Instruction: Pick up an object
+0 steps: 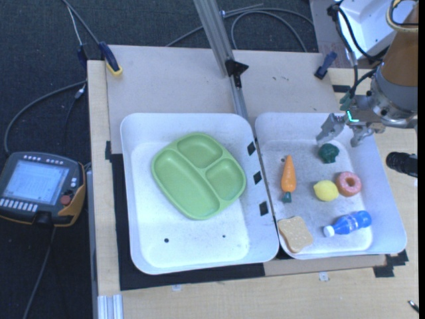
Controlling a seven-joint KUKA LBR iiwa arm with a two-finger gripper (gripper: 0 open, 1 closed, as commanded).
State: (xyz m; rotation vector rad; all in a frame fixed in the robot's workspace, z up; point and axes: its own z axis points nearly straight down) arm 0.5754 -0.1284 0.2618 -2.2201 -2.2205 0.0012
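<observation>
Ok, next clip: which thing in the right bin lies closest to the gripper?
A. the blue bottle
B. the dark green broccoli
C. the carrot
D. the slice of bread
B: the gripper hangs over the far part of the right bin, and the broccoli sits just below it, nearer than the carrot, bottle or bread.

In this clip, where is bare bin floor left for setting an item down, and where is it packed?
Left bin: bare floor in front of the green tray. Right bin: bare strip between its back wall and the carrot. Crowded: the broccoli, donut, lemon, bottle and bread, with the tool above.
</observation>
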